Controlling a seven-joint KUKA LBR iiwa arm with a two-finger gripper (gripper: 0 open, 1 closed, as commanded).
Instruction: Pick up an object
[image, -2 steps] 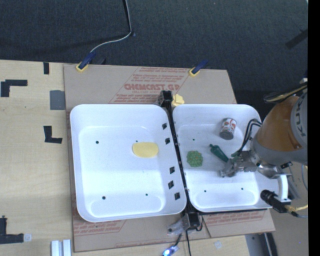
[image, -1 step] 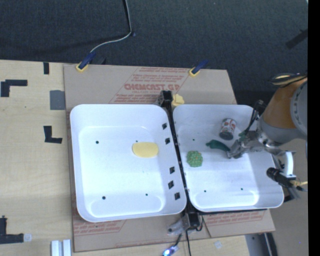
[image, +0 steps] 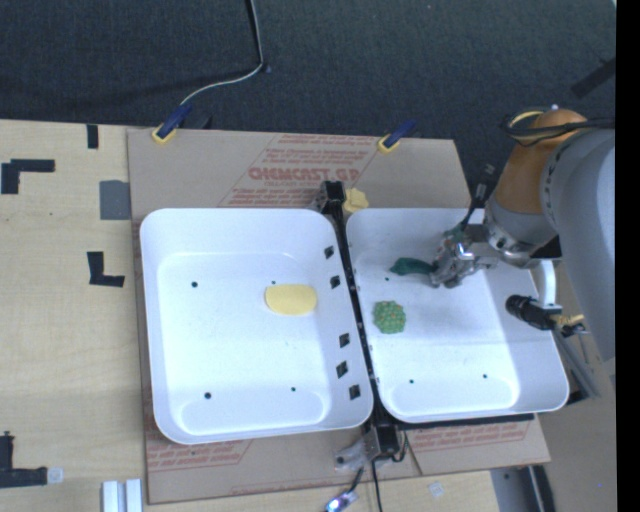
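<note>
Two shallow white bins sit side by side on the worktop (image: 60, 300). Within the left bin (image: 170, 330) lies a flat pale yellow oval piece (image: 291, 299). Within the right bin (image: 520, 390) a round bumpy green ball (image: 389, 317) rests near the divider. Farther back a small dark teal floppy object (image: 409, 266) lies just beside the hand (image: 447, 272), which hangs low over the bin; whether it pinches anything cannot be told.

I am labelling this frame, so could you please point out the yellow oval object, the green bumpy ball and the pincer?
yellow oval object (image: 291, 299), camera view, middle of its top face.
green bumpy ball (image: 389, 317), camera view, centre of its top.
pincer (image: 446, 272), camera view, between its fingertips.
</note>
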